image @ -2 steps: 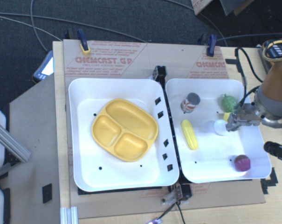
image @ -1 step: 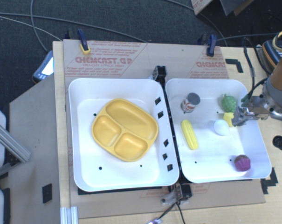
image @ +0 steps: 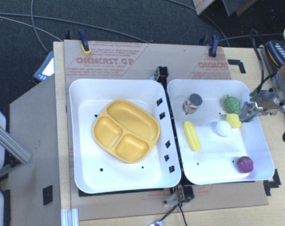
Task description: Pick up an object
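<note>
Pincer at right bin's 3 o'clock wall, grip state unreadable (too small). Nearest target: yellow block at its 9 o'clock, touching white ball. Block likely light, rigid; grip flat sides
</note>
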Tool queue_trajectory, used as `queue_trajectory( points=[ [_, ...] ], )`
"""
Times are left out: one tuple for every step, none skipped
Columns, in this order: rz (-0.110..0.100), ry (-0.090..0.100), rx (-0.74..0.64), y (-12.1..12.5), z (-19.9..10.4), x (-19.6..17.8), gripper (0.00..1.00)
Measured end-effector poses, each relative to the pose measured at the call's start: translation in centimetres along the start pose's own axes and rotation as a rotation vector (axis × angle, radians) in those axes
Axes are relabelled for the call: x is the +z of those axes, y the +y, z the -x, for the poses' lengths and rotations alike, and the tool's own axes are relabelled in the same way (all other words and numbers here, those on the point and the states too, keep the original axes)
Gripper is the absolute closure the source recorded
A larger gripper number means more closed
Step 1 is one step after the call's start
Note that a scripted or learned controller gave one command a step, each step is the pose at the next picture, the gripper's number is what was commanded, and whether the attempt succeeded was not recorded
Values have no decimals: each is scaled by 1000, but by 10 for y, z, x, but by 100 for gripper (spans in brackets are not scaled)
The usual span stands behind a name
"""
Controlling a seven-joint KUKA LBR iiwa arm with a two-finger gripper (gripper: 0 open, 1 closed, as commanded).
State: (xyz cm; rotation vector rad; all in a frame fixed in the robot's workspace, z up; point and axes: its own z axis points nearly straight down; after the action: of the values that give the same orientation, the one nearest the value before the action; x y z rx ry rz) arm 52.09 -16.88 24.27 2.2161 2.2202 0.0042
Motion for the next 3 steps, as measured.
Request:
queue_trajectory(
  points=[
    [-3,3,-5,22,-58,5,100],
    [-3,3,-4,36,-111,-3,100],
    [-5,3,-3,51,-157,9,100]
  ],
)
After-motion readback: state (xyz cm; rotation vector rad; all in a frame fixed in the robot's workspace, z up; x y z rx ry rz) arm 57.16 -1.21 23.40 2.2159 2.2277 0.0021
